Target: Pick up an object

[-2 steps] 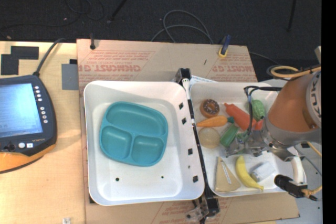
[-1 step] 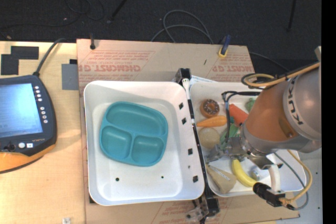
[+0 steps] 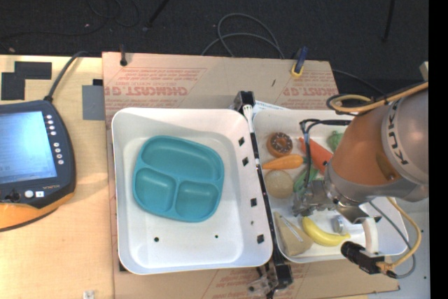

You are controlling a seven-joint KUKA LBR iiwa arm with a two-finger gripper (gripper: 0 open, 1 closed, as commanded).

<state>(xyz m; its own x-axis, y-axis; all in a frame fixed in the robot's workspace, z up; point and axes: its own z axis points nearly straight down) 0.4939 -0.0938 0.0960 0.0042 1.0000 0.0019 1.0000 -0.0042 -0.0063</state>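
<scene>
The left bin point(image 3: 133, 234) holds 1 teal divided plate point(image 3: 179, 178). In the right bin point(image 3: 399, 238), a carrot point(image 3: 282, 163), a potato point(image 3: 279, 183) and a banana point(image 3: 322, 233) lie near the gripper point(image 3: 308, 203). Whether its fingers are released or clenched, I cannot tell.

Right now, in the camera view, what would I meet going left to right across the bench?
Black handheld screen pendant → teal plastic divided plate in the left white bin → round beige toy potato → grey-and-orange robot arm over the right bin.
</scene>
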